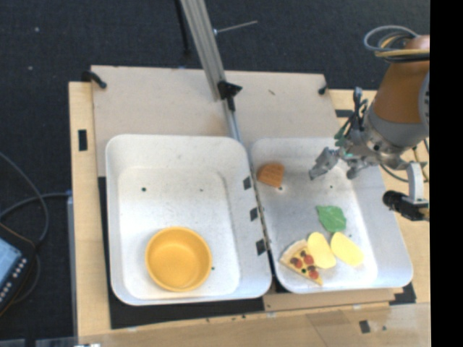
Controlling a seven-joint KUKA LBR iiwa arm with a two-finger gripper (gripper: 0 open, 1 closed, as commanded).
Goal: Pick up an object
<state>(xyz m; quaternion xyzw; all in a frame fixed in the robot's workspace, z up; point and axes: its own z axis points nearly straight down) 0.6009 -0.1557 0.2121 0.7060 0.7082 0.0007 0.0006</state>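
Claw [337, 163] open, holding nothing, above right bin [383, 259]; brown piece [271, 174] nearby.

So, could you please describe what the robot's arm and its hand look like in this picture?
The arm is grey with a broad orange band above the wrist. Grey looped cables sit at its top, and dark wires run down its side. The hand is grey metal with two slim fingers.

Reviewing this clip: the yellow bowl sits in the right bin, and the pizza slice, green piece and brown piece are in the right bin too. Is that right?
Not quite. The camera view shows the yellow bowl in the left bin, alone. The pizza slice, green piece and brown piece are indeed in the right bin.
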